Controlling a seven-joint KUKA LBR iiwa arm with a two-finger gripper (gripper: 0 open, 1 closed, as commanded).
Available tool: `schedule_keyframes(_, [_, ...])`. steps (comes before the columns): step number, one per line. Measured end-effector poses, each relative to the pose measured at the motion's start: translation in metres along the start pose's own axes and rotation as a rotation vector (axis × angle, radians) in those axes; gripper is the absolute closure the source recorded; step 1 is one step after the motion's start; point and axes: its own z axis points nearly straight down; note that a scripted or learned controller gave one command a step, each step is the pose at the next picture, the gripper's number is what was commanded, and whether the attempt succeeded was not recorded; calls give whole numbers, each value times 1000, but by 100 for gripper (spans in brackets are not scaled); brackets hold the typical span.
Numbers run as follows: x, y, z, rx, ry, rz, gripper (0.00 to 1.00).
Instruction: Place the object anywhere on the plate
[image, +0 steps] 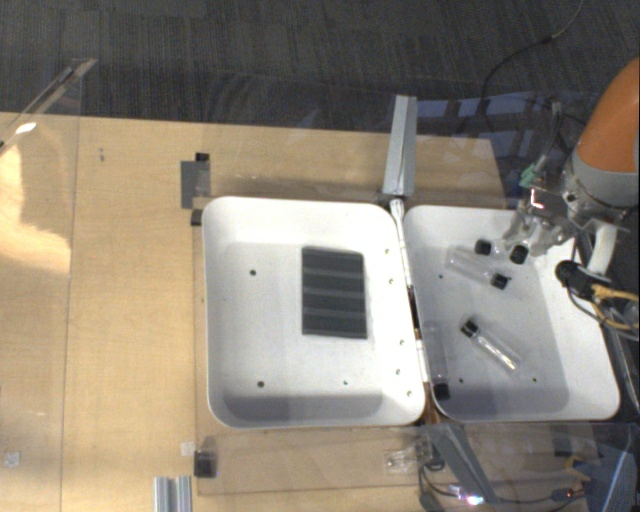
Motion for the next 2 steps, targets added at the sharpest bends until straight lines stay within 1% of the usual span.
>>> schedule_keyframes(1, [61,23,-47,-3,2,-259,100])
schedule_keyframes(2, [121,12,23,2,2,-34,100])
